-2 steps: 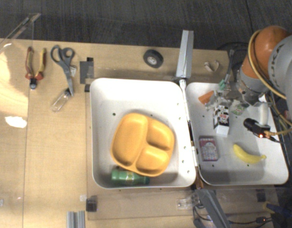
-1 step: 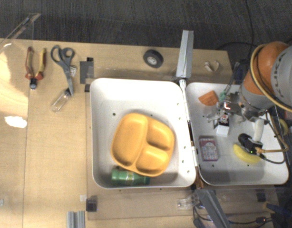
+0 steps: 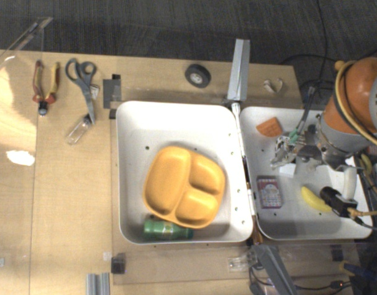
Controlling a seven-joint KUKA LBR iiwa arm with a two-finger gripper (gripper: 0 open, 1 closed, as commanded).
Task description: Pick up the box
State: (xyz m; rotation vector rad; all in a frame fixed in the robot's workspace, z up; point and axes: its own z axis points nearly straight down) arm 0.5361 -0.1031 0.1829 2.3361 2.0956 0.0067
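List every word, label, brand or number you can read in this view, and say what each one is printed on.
No text here can be read.
Box in the right bin: printed face with a reddish picture, lettering too small and blurred.
Green can in the left bin: label blurred, unreadable.
Yellow divided tray, tape roll, scissors: no markings visible.

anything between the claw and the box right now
Nothing visible stands in the way. The claw hangs over the right bin, and the box lies flat just below it in the view, with bare bin floor between them.
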